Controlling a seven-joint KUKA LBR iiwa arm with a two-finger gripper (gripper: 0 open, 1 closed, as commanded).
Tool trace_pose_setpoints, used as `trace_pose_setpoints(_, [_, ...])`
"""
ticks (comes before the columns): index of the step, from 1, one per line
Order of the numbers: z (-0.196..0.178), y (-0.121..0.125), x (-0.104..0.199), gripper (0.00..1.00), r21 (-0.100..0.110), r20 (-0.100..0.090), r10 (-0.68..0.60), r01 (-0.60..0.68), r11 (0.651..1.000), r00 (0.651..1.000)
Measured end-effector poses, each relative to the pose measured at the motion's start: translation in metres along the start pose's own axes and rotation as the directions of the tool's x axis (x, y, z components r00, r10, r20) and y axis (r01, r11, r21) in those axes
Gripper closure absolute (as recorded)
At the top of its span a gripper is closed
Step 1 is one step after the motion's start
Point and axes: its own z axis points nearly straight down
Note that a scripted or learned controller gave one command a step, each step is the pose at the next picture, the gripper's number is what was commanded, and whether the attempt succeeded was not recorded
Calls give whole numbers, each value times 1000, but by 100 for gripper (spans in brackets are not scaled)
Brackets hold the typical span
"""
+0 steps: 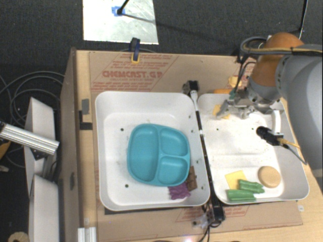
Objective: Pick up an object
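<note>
End effector (233,106) sits low over the right bin's (303,183) far left corner, by a yellow piece (218,110); can't tell its opening or any hold. Green pieces (244,190), yellow square (235,177), tan disc (269,176) lie near front.

Smooth, faintly glossy teal plastic on the divided plate (158,155) — matt white plastic for both bins (112,185). Brown printed cardboard over the surface (151,74); brushed, shiny metal sheet (120,15) beyond — dark, rough carpet-like floor (35,34).
</note>
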Motion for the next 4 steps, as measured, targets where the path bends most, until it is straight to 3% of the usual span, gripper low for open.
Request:
trace_pose_setpoints(1, [-4, 2, 42, 0, -8, 2, -1, 1, 1000, 1000])
trace_pose_setpoints(2, [-14, -1, 37, 100, 10, 4, 1, -1, 1000, 1000])
trace_pose_setpoints(3, [-63, -31, 8, 100, -11, 5, 9, -9, 1000, 1000])
trace_pose_setpoints(4, [-107, -37, 83, 100, -12, 0, -3, 3, 1000, 1000])
